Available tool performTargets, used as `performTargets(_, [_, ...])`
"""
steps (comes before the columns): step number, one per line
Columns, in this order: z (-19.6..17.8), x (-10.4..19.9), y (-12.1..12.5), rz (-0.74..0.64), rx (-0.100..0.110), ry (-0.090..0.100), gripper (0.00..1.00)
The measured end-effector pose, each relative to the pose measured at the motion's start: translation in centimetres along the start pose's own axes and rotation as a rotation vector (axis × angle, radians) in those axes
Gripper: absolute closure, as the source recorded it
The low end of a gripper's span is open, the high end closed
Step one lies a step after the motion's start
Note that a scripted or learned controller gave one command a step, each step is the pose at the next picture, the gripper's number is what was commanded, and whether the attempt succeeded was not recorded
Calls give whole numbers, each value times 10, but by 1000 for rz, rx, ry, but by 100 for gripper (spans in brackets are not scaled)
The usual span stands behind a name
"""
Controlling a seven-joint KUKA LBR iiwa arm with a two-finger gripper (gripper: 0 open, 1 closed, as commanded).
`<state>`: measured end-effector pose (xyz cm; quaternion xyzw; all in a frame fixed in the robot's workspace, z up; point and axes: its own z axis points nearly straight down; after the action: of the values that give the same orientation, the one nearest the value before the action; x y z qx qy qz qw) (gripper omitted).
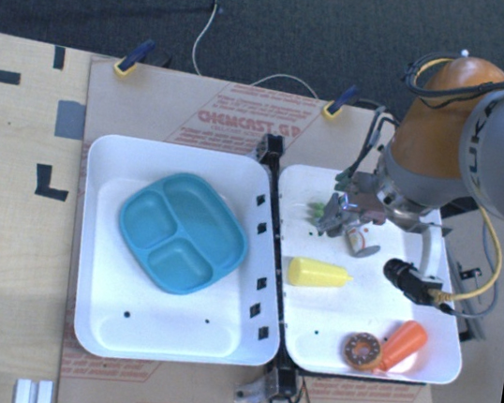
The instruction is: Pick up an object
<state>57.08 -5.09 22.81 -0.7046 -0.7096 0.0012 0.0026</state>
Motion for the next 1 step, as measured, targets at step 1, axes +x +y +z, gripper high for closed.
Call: performTargets(1, [11, 53, -21, 0, 2, 0, 100])
